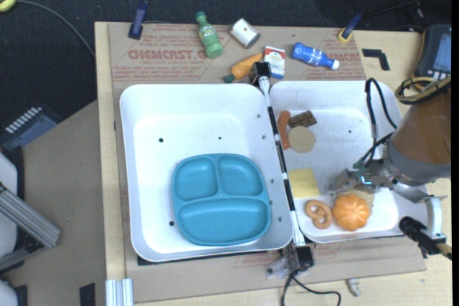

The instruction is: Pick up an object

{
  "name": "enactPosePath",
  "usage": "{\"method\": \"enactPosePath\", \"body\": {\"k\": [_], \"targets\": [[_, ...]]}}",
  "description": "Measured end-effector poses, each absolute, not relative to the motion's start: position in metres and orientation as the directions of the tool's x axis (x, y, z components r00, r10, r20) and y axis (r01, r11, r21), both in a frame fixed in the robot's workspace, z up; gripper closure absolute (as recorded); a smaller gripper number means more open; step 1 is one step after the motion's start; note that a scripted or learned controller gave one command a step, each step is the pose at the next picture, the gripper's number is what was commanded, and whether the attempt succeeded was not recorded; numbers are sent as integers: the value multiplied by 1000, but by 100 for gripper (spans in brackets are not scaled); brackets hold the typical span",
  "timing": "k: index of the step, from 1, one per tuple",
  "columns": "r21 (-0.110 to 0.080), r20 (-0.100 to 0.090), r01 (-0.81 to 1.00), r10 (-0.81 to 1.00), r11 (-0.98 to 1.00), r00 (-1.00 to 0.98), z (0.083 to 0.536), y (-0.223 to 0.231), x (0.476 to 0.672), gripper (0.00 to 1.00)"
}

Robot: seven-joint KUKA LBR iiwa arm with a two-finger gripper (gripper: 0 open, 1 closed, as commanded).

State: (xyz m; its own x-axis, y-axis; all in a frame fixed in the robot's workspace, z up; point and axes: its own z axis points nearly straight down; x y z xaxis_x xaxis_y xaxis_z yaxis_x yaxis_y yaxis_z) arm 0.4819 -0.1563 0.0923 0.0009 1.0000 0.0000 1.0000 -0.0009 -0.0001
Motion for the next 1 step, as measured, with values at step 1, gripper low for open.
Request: {"method": "enactPosePath", "body": {"k": [1], "targets": [[-2,2,1000,1000,1,-1,104,-129,479,0]]}}
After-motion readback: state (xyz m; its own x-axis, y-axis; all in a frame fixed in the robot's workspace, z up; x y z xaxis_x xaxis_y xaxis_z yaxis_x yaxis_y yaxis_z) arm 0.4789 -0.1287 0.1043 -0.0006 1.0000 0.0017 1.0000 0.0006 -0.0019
